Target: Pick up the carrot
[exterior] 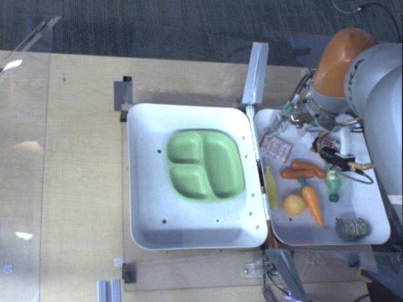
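Carrot (312, 205) lies in right bin (371, 197), just right of yellow fruit (293, 204). End effector (291, 113) above bin's far-left corner; grip state unclear.

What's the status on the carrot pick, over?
Claw up at right bin's far end, grip state unclear. Carrot lying free in that bin. Lemon beside it, sausages just beyond.

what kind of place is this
Probably a robotics lab test bench: two white bins fixed on a wooden bench, a grey arm reaching in, and toy food such as a carrot.
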Robot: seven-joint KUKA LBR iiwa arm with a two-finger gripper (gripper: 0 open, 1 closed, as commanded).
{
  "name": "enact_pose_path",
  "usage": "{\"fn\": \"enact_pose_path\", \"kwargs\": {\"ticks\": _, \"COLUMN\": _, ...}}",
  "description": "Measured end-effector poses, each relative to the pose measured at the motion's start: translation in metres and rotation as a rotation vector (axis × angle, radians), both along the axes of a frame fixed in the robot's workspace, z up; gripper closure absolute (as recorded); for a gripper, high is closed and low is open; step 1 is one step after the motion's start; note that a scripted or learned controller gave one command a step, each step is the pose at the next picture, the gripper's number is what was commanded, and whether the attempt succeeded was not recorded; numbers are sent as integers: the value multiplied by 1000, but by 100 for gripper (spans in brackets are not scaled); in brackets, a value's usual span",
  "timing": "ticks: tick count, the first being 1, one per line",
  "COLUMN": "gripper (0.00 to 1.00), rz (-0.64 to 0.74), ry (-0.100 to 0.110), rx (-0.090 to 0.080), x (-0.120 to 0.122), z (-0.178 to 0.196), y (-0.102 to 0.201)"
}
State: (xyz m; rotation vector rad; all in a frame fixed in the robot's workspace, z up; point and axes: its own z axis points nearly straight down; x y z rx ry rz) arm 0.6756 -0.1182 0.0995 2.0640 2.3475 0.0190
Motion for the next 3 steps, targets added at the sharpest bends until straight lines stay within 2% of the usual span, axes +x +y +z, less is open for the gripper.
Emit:
{"fn": "enact_pose_path", "kwargs": {"ticks": 1, "gripper": 0, "rz": 34, "ry": 10, "rx": -1, "x": -4, "z": 50, "y": -77}}
{"fn": "enact_pose_path", "kwargs": {"ticks": 2, "gripper": 0, "rz": -208, "ry": 14, "rx": 3, "x": -5, "z": -2, "y": -86}}
{"fn": "enact_pose_path", "kwargs": {"ticks": 3, "gripper": 100, "rz": -201, "ry": 5, "rx": 0, "x": -1, "z": 12, "y": -84}}
